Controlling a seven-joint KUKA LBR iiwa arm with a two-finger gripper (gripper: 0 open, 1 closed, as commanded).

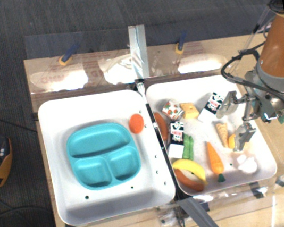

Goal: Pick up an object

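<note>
The hand (237, 121) hangs over the right bin (267, 167) with fingers spread, grasping nothing. A small yellow-orange toy (224, 133) lies at its nine o'clock; the carrot (215, 159) at seven o'clock.

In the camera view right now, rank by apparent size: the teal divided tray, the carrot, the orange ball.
1. teal divided tray, by far the largest
2. carrot
3. orange ball, smallest, though only somewhat smaller than the carrot

My arm (278, 55) runs off the right edge. One finger (241, 136) covers part of a small yellow piece (231, 140); the banana (190, 169) hides the brown thing (190, 184) beneath.
</note>
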